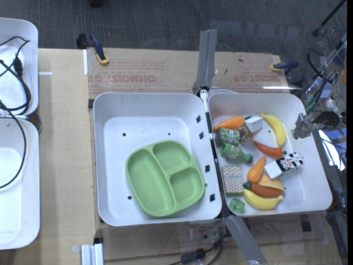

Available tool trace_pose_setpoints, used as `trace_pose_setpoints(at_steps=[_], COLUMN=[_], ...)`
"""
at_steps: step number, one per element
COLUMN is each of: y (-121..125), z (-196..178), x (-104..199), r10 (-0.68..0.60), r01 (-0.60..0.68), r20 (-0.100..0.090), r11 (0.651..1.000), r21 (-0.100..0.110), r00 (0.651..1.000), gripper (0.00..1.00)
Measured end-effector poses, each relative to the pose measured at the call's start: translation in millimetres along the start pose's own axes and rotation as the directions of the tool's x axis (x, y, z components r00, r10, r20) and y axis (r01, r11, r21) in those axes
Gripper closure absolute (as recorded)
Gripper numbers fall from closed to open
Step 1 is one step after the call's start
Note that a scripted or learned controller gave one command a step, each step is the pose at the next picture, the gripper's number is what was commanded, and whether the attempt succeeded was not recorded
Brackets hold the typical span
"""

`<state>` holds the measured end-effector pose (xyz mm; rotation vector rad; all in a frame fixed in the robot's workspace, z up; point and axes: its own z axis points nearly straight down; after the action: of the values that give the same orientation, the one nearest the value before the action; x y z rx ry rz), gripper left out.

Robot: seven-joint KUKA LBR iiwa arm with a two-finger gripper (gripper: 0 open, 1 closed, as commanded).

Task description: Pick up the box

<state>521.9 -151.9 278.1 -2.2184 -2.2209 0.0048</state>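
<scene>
Near pile: a yellow banana [262, 200] and a cracker [231, 179] lie at the right bin's [317, 195] six o'clock.
Box: the cow-print box [289, 163] sits tilted just right of centre, touching the cheese wedge [271, 175] and close to a carrot [256, 169].
My gripper [306, 126]: at the bin's three o'clock rim, holding nothing; whether it is spread or closed, I cannot tell.
Risk: crowding neighbours could get pinched with the box, or nudge it aside.
Far: the green tray [165, 177] fills the left bin.

Even, soft overhead light, no hard glare.

The white bins [110, 164] look bright, nearly washed out; the green tray [165, 176] casts only a faint shadow. The floor [165, 10] beyond the tabletop [60, 148] sits dim. Detail is slightly soft and grainy, most on the right.
</scene>
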Motion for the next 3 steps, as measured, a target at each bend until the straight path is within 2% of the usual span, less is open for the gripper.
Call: trace_pose_setpoints(at_steps=[1,2,3], y=[3.1,33.7,33.9], z=[-139.7,-4.3,-12.2], x=[40.8,68.0,66.7], r10=[0.229,0.363,0.364], r01=[-0.229,-0.363,-0.364], r20=[0.002,0.001,0.003], r11=[0.974,0.932,0.931], r21=[-0.001,0.001,0.004], r00=[0.974,0.932,0.931], gripper=[0.00,0.00,1.00])
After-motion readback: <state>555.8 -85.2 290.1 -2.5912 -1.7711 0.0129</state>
